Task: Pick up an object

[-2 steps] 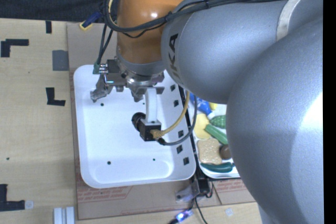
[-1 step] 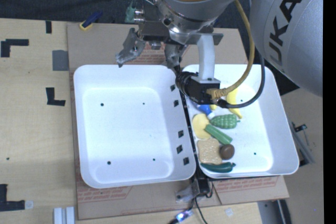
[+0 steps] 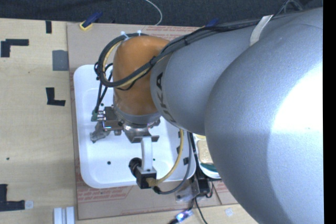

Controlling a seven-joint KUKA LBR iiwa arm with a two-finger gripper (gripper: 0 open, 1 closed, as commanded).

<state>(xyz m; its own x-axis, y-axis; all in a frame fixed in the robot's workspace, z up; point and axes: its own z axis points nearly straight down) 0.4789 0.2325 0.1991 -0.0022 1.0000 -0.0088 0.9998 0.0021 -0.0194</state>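
Candidates for pickup: yellowish item (image 3: 202, 153) and teal-edged thing (image 3: 210, 170), both well right of the gripper (image 3: 103, 127), beyond the white left bin (image 3: 86, 93), mostly hidden under the grey arm (image 3: 252, 113). Gripper sits over that bin, toward its left side; open or closed, cannot tell

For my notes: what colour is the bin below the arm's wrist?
White; the bin shows best in the camera view.

I've got the arm (image 3: 236, 113) reaching in from the right, with its orange band (image 3: 134, 78) over the left bin (image 3: 92, 165). The gripper (image 3: 97, 126) hangs at that bin's left side. A tan item (image 3: 203, 152) peeks out beneath the arm, right of the bin.
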